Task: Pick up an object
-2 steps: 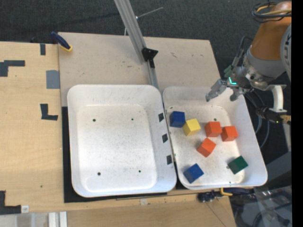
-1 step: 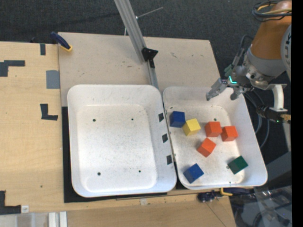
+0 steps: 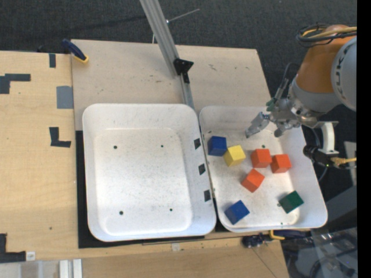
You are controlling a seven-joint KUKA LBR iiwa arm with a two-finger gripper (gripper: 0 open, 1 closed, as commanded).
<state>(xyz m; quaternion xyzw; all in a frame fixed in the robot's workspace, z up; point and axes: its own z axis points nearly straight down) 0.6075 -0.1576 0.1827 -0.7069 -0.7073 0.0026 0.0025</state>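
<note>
Right bin (image 3: 307, 172): 3 orange, 2 blue, 1 yellow, 1 green | hand (image 3: 265, 128) apart

floor: dark grey carpet (image 3: 243, 10) 12 o'clock | bench: light wood top (image 3: 35, 155) 9 o'clock, grey tape patches (image 3: 64, 97) | metal pole (image 3: 159, 25) slanting from 12 o'clock | light: even
</note>
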